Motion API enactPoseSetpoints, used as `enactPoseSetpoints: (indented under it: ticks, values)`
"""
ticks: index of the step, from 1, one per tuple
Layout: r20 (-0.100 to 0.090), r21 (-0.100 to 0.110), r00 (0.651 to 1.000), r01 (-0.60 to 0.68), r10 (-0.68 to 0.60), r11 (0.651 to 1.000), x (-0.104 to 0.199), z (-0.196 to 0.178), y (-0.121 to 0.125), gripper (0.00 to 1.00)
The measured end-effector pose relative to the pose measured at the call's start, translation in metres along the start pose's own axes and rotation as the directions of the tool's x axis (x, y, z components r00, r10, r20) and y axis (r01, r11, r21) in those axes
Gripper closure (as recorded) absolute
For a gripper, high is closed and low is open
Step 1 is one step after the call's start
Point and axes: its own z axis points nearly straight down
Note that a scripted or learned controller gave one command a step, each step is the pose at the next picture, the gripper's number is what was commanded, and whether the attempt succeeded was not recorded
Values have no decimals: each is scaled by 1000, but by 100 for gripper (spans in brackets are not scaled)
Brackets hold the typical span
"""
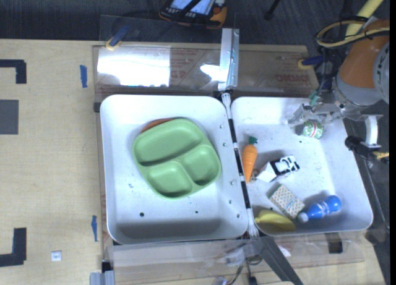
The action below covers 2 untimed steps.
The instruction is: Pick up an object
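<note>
My gripper hangs open over the far right part of the right bin. A small green and white ball lies on the bin floor just below its fingertips, and nothing is held between them. Also in this bin are an orange carrot, a black and white box, a patterned packet, a blue bottle and a yellow banana.
The left bin holds a green divided plate with a reddish thing peeking out behind it. A metal divider separates the bins. The arm's orange band and cables sit at the far right.
</note>
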Motion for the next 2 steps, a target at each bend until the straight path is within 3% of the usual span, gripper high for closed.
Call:
enactPoseSetpoints:
  ticks: [1, 2]
  values:
    - [1, -1, 993, 117, -117, 993, -2, 0, -2, 0]
    - [-23, 36, 978, 207, -206, 978, 4, 21, 7, 0]
